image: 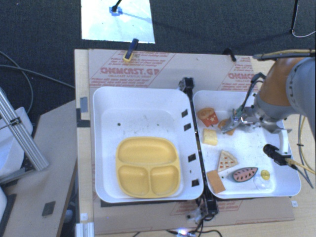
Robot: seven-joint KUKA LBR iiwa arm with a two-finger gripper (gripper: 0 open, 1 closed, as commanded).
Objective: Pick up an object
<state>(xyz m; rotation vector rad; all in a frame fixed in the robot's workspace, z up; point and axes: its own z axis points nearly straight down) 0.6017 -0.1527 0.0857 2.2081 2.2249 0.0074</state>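
White bins, two, side by side. Left bin [106,132]: one yellow tray [148,166], three wells. Right bin [291,181]: red piece [208,116], pale block [210,137], waffle wedge [226,160], orange slab [215,181], melon slice [244,174], small yellow bit [265,174], clear item [261,183] beside it.

Gripper [236,120]: low over the right bin's upper part, tip by a small brown-orange piece [226,125], between the red piece and the pale block. Finger spread cannot be told; the wrist hides it.

Step in hand, as judged: closing in on the brown-orange piece. To do it well: centre the tip over that piece alone, keep off the red piece just to its left, go down square to the floor, close firmly, lift straight. Risk: the piece is small and may slip sideways.
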